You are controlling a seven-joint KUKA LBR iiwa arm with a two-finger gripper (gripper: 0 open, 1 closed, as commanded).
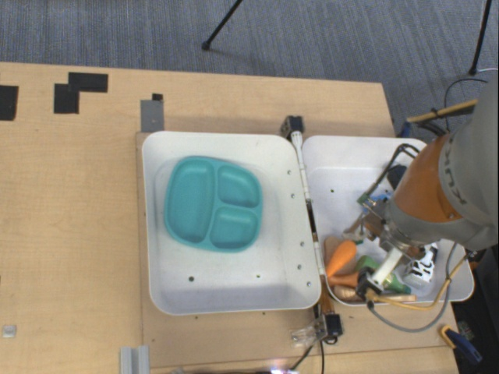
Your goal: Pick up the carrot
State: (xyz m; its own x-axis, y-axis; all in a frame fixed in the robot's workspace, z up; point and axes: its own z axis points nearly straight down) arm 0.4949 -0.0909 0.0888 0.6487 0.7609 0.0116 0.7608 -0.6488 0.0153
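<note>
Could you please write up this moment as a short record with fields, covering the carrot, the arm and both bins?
carrot: orange carrot lying near the front left corner of the right bin
arm: reaches in from the right, low over the right bin
pincer: pincer low beside the carrot; grip unclear
left bin: left bin holds a teal divided plate
task status: carrot not visibly lifted

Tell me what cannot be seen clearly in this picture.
- Gripper: the arm covers it in the camera view; finger state unreadable.
- Carrot: its right end is hidden under the arm.
- Right bin: its right side is hidden by the arm.
- Items beside the carrot: too cluttered to identify.
</note>
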